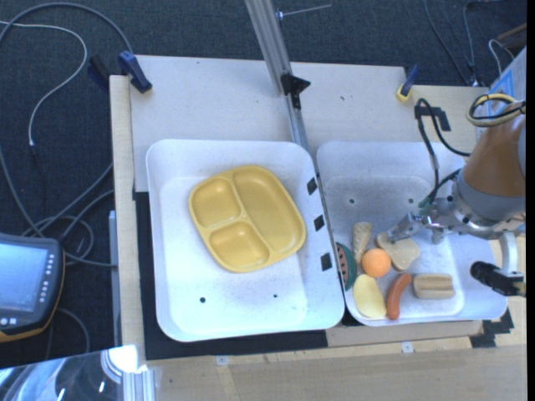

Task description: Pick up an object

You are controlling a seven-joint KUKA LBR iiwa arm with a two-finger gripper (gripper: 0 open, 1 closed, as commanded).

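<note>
- Gripper (412,226) is seen low in the right bin (368,170), at the upper edge of the toy-food cluster; finger state cannot be told, the tips are blurred against the clutter.
- Nothing is seen held; no item is visibly lifted.
- Candidate objects are packed in the near part of the right bin: a beige bread-like slice (399,251) just beside the gripper, an orange ball (376,263) touching it, a yellow lemon-like piece (369,296), a sausage (398,294), a tan block (433,286), a pale corn-like piece (361,238), a watermelon slice (343,261) against the bin wall.
- Risk: items are touching, so two may be pinched or neighbours shoved aside on closing.
- Risk: the round ball is likely to roll out of a grasp.
- Left of the right bin, the left bin (180,307) carries a yellow divided plate (247,217).
- Both bins are set on a pale bench (209,98); dark carpet and cables are seen around it.
</note>
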